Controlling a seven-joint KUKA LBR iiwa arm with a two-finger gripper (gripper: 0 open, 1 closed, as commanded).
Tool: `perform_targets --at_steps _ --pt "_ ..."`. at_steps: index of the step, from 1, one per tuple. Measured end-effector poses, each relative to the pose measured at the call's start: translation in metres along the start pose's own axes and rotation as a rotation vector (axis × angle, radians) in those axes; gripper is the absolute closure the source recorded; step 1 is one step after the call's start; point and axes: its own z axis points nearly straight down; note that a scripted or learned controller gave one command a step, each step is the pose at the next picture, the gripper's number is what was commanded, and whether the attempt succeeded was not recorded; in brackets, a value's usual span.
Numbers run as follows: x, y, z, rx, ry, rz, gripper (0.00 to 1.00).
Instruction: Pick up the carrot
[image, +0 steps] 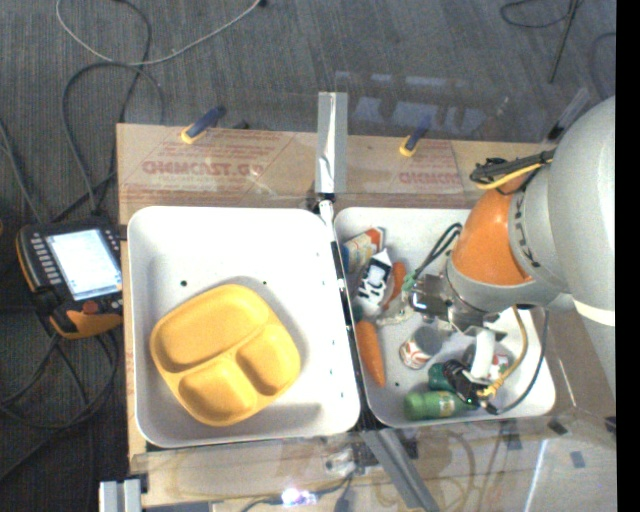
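At the far left of the frame a handheld control pad (70, 265) with a lit screen lies on the floor, its text too small to read; next to it the left bin (145, 240) holds a yellow divided tray (226, 352), tilted, in its lower middle; above the bins a brown cardboard sheet (200, 170) carries faded red print, mirrored and not legible with certainty; a metal post (330, 145) stands between the two bins at the upper middle. In the right bin (540, 395), the carrot (370, 352) lies along the left wall, lengthwise, narrow end toward the lower edge; above it sits a small black-and-white package (374, 280) whose lettering cannot be made out, with a second orange piece (398, 281) just beside it; a green bottle (432, 404) lies at the lower middle. The gripper (455, 345) hangs over the bin's centre, to the right of the carrot and apart from it; whether it is open or closed cannot be told.
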Motion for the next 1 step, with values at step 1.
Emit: perform_targets --at_steps 1 --pt "0.0007 0.0004 -0.0081 0.002 0.001 -0.001 1.0"
